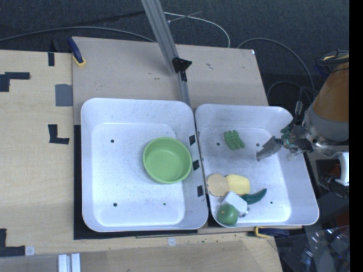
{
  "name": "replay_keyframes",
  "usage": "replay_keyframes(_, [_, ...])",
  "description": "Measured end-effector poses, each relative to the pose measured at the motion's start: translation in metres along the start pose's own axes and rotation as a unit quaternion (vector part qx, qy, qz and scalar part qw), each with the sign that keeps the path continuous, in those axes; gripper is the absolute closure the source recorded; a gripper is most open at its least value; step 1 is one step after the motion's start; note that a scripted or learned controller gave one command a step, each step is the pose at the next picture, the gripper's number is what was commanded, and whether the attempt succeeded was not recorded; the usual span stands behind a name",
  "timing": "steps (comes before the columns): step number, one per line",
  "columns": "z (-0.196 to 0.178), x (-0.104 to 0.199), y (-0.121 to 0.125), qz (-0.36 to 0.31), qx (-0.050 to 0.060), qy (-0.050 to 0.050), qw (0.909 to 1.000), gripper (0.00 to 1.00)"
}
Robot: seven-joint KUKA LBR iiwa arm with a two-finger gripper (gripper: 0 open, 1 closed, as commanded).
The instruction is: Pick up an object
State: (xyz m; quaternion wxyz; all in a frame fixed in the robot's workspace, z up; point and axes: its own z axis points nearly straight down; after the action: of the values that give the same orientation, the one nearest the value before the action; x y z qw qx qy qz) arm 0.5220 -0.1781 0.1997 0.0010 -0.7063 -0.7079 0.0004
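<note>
1. We see the arm [332, 109] entering from the right edge of the frame, at about mid-height, with its orange band above the grey wrist.
2. The hand [270, 148] reaches over the right rim of the right bin [295, 208], in the bin's upper right part. A grey finger points down and left toward the bin floor.
3. We cannot tell how far the hand is open; the view is too coarse at the fingertips. We see nothing between the fingers.
4. Right bin contents: a green ridged object [233, 140] lies in the upper middle of the bin, left of the hand and apart from it.
5. A cluster sits at the bin's lower left: a tan round object [217, 184], touching a yellow object [238, 183] on its right; below them a white block [235, 202] and a green ball [228, 214] against the bottom rim; a dark green curved object [256, 196] lies just right of the white block.
6. The cluster is well apart from the hand.
7. Left bin [102, 152]: one green bowl [167, 160], upright, right of the bin's centre.
8. The two bins touch along their shared edge on the tabletop [119, 67]. A grey pole [161, 24] slants down from the top of the frame toward the bins' junction.
</note>
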Motion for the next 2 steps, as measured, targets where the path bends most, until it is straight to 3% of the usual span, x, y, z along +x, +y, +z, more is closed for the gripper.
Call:
replay_keyframes(1, [0.0, 0.0, 0.0, 0.0, 0.0, 0.0, 1.0, 0.0])
replay_keyframes(2, [0.065, 0.001, -0.001, 0.001, 0.003, 0.0, 1.0, 0.0])
